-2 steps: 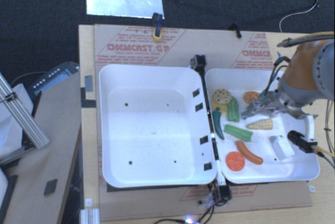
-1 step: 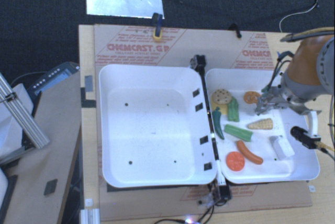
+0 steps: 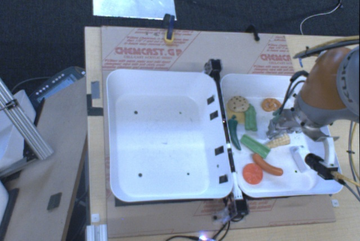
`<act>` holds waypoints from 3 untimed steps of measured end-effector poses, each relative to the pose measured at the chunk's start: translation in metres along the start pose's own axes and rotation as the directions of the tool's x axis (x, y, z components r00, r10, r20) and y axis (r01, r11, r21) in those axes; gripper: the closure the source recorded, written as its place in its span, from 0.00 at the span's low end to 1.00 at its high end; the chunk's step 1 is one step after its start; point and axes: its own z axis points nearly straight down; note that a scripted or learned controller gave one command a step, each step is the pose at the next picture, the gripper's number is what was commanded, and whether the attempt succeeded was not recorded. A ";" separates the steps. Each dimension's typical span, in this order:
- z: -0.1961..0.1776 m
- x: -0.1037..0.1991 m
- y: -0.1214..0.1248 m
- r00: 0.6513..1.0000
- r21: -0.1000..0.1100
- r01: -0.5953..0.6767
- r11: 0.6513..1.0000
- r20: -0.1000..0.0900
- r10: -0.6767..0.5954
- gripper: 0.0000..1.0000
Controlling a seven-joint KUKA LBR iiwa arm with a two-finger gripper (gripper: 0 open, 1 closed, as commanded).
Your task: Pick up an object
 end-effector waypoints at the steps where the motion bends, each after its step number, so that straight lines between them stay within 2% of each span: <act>1: 0.011 0.047 0.124 1.000 -0.016 0.012 1.000 0.002 -0.012 1.00; 2: 0.013 0.037 0.054 1.000 0.002 -0.001 1.000 0.001 0.001 1.00; 3: 0.013 0.011 0.005 1.000 0.001 -0.003 1.000 0.002 0.003 1.00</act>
